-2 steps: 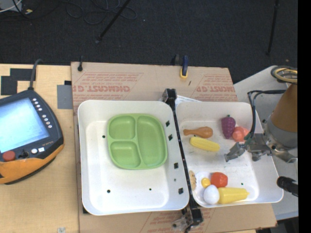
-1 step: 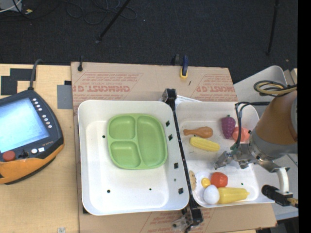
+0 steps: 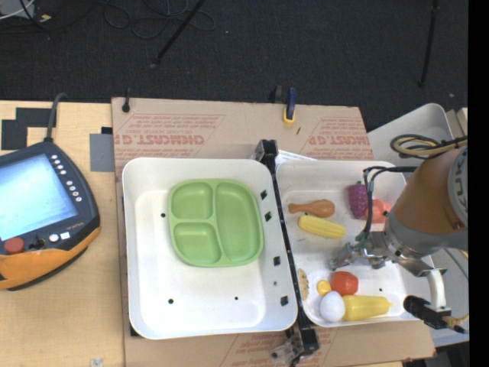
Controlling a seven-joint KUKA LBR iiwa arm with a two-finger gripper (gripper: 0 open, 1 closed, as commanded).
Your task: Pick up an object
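Over the right bin (image 3: 294, 176) I saw the arm reaching in from the right, its orange band and grey wrist covering much of that bin's far side. My gripper (image 3: 353, 255) hung low above the bin floor, fingers spread a little apart with nothing between them, as far as I could make out from the slanted view. Just below the fingertips lay a red tomato (image 3: 344, 283), very close but whether touching I could not tell. Beside the tomato sat a small yellow piece (image 3: 323, 287), and under it a white egg (image 3: 331, 306) against a yellow pepper-like piece (image 3: 367, 306) near the bin's near wall. Farther up I saw a yellow corn cob (image 3: 322, 226) with a brown drumstick (image 3: 312, 208) just above it, and a purple bunch of grapes (image 3: 357, 199) next to a pink item partly hidden by the arm. To the left, the other bin (image 3: 145, 281) held a green divided plate (image 3: 215, 222), lying flat. At the bench's left end rested the teach pendant (image 3: 42, 209).
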